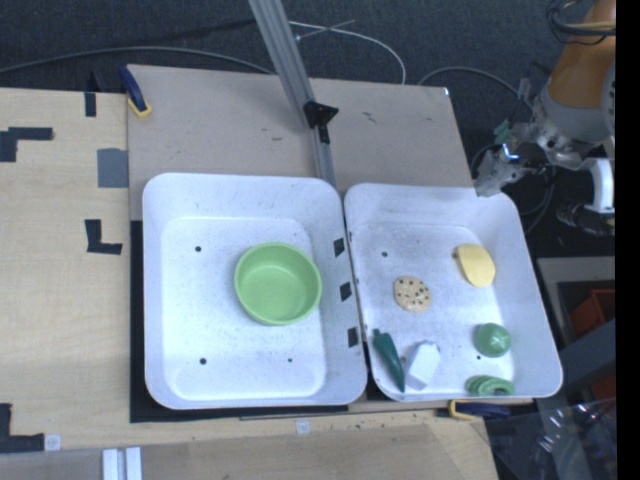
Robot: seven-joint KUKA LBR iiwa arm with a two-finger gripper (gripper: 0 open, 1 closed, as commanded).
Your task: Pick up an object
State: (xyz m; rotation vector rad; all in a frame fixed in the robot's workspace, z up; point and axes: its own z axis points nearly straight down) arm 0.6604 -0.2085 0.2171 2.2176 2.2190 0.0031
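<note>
Your end effector (492, 175) hovers past the right bin's (520, 230) far corner, its grip state unreadable; the yellow lemon-like piece (476, 265) lies nearest, inside.

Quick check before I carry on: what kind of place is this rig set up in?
Probably a robotics lab bench, not a kitchen. Two white bins hold toy-like items, a green bowl and a cookie; loose cables trail behind, and the gripper hangs beside the right bin.
</note>
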